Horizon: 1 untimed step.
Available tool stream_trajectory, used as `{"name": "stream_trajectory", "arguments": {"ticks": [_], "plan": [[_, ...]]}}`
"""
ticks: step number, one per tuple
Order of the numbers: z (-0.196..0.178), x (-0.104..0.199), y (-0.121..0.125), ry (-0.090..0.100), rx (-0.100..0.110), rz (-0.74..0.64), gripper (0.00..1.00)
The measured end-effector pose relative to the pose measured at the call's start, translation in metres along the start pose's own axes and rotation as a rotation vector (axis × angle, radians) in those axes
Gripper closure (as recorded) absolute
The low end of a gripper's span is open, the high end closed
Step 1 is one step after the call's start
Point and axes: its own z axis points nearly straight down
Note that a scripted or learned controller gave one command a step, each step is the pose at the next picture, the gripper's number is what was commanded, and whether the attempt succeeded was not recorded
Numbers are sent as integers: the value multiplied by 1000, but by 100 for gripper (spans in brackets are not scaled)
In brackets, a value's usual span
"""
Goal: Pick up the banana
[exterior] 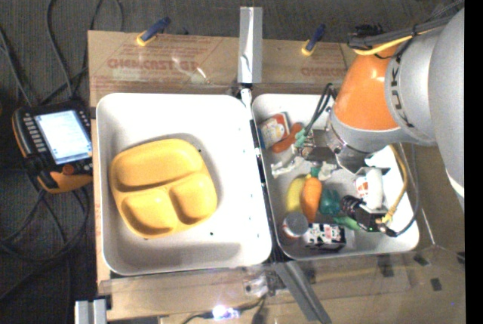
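A: Start at the far left. What lies there?

B: A black handheld control pendant with a lit screen [54,135] rests on the floor, well to the left of the jaws. Next comes the left shallow white plastic bin [113,239], and in it a yellow moulded plastic tray with three compartments [162,186], also well left of the jaws.

A: And the right white bin [407,239]?

B: That one is crowded. The grey arm with its orange band [370,100] hangs over it, and the two-finger gripper [321,164] sits low among the objects. Whether the jaws are spread or pressed together cannot be told; the wrist hides them.

A: Where is the fruit?

B: The small yellow banana [294,194] lies just below and slightly left of the jaws, touching an orange carrot-shaped toy [311,196] on its right. A red and white packet [275,130] lies up and left of the jaws, and a teal plastic piece [329,203] sits just below them.

A: So which step is this?

B: It looks like the approach, with nothing visibly pinched. The next move likely calls for a small shift down and left, so the jaws straddle the banana and not the carrot.
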Motion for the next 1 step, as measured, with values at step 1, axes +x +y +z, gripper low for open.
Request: {"name": "stream_trajectory", "arguments": {"ticks": [1], "plan": [[81, -52, -17, 1, 3, 143, 0]]}}
